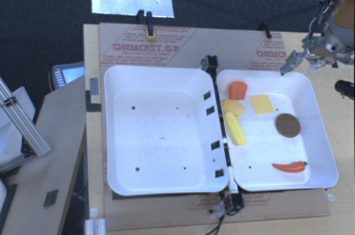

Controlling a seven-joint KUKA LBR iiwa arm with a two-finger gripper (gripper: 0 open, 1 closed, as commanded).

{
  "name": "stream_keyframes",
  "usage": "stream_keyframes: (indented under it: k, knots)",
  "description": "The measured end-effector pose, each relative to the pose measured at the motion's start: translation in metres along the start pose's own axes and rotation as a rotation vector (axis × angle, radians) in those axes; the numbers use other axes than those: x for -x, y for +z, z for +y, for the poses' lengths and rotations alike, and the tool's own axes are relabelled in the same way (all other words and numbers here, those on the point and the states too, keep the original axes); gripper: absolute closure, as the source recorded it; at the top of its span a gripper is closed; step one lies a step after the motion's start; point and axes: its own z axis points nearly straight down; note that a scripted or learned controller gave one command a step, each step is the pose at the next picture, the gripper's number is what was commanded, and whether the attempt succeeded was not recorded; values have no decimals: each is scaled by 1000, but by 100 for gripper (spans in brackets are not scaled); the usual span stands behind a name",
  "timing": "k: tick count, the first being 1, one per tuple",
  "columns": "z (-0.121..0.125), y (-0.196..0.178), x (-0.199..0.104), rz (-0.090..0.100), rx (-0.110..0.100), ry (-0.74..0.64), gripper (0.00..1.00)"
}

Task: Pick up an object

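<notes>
Nearest the camera in the right shallow white plastic bin (324,164) lies a slim red-orange toy chili pepper (288,167). Beyond it sit a round brown disc (288,125) and a yellow toy corn cob (234,128), then a flat square yellow cheese slice (261,104) and an orange-red block (237,90). The left bin (161,76) lies beside it. Farthest, above the right bin's back corner, the grey two-finger gripper (303,62) hangs with fingers spread apart, holding nothing.
</notes>
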Motion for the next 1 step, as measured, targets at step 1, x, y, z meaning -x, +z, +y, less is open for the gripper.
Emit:
stream_keyframes:
  k: [1]
  knots:
    - [-1, -33, 0, 1, -3, 1, 0]
